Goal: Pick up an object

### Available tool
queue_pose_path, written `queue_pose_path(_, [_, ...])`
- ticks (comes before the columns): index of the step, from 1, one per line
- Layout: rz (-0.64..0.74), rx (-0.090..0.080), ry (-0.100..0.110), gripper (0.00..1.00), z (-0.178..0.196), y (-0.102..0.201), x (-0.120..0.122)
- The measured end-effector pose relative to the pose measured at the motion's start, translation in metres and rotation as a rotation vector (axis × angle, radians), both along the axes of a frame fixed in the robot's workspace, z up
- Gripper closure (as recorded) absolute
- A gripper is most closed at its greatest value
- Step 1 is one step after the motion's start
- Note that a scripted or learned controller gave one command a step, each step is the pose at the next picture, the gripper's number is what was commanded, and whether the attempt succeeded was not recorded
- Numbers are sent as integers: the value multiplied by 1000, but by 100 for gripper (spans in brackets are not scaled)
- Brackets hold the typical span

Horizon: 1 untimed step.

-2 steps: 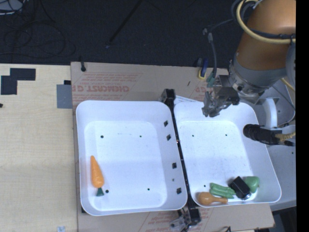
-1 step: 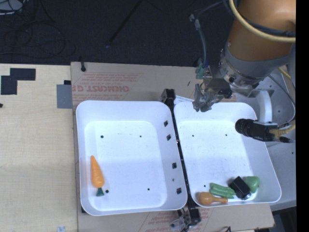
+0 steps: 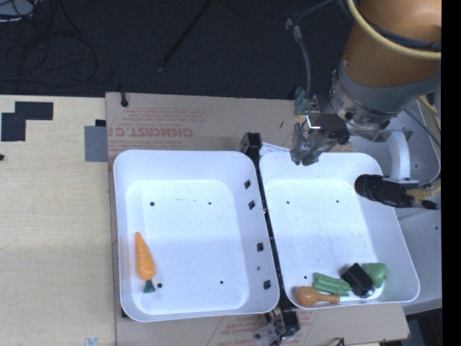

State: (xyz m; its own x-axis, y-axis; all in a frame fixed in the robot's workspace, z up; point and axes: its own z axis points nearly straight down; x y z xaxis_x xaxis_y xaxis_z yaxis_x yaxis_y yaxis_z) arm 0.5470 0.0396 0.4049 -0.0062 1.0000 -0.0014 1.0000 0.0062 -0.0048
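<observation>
While the arm's wide orange band runs off the top and right edges of the frame, its gripper hangs over the far rim of the right bin, just beyond the bin's far-left corner; whether anything sits in it cannot be told, being dark and small against the cardboard. Right bin, near edge: one tan pear-shaped piece, one green pod-like piece touching it, one black block lying partly over the pod and over a green rounded piece, whose form is half hidden. Left of the right bin, touching along a black clipped seam: left bin, holding one orange carrot with a dark green stub near its near-left corner.
</observation>
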Motion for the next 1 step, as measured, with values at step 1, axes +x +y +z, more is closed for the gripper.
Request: queue_pose_path(1, [6,-1,3,100,9,1,0])
